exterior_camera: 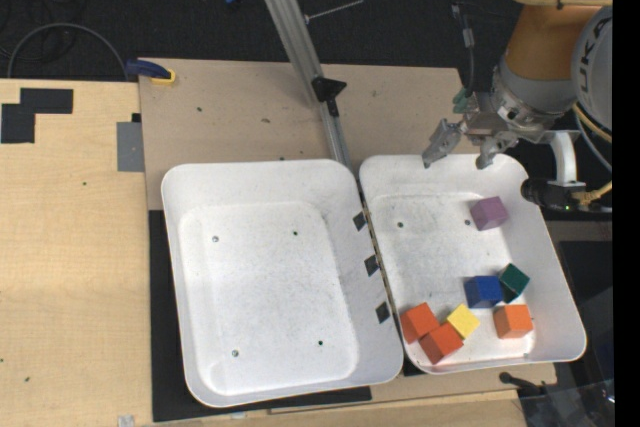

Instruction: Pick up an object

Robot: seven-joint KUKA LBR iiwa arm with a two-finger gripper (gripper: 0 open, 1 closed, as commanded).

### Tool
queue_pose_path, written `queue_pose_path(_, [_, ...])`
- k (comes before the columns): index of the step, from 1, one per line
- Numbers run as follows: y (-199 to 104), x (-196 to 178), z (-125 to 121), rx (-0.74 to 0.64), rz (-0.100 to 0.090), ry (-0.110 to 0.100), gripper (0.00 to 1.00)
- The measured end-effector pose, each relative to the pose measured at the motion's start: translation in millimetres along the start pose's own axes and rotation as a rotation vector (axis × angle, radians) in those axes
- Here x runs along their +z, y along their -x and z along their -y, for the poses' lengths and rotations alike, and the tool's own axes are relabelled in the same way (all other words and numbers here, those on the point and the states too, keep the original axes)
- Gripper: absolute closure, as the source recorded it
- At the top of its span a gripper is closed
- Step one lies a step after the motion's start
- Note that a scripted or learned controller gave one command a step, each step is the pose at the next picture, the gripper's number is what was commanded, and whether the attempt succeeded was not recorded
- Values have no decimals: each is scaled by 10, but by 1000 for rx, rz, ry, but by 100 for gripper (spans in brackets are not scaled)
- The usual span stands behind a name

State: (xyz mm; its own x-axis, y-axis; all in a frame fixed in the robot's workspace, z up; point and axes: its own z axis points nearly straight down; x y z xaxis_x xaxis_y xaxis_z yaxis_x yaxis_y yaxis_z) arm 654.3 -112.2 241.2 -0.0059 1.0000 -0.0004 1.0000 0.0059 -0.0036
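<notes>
Matt white plastic bins point(200, 185)

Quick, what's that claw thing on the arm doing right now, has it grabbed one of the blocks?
Gripper: open, nothing between its fingers, above the far edge of the right bin. The blocks, like the purple one, lie in the bin.

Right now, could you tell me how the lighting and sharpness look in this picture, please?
In the camera view, light is even and bright on the two white bins, the left bin nearly washed out; the background beyond the bench is dark. The blocks, such as the purple block, look soft-edged but their colours read clearly. The claw is slightly blurred and casts no strong shadow.
</notes>
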Motion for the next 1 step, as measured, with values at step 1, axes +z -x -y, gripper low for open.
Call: queue_pose_path(1, [-484,306,154,2,-3,-3,0])
